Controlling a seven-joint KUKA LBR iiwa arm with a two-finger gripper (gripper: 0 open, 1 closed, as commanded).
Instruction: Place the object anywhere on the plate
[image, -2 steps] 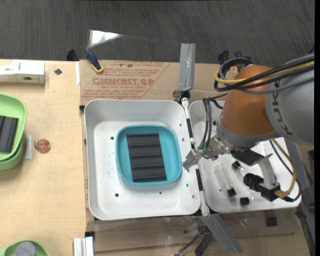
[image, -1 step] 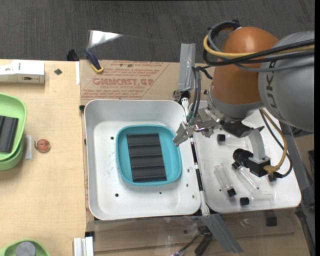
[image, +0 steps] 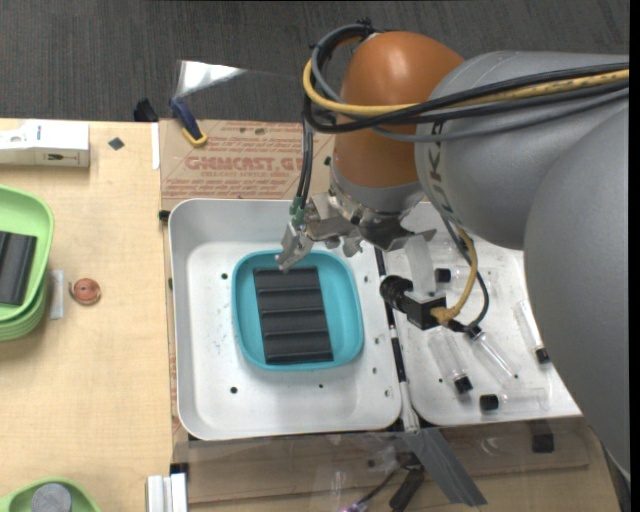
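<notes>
Black object (image: 292, 315) fills teal plate (image: 345, 300), margins narrow.

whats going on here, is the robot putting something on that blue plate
The grey arm has its gripper down over the far edge of the teal plate in the left white bin. A dark ribbed block already lies flat on the plate. The gripper's tip is at the block's far end; a grasp isn't visible.
</notes>
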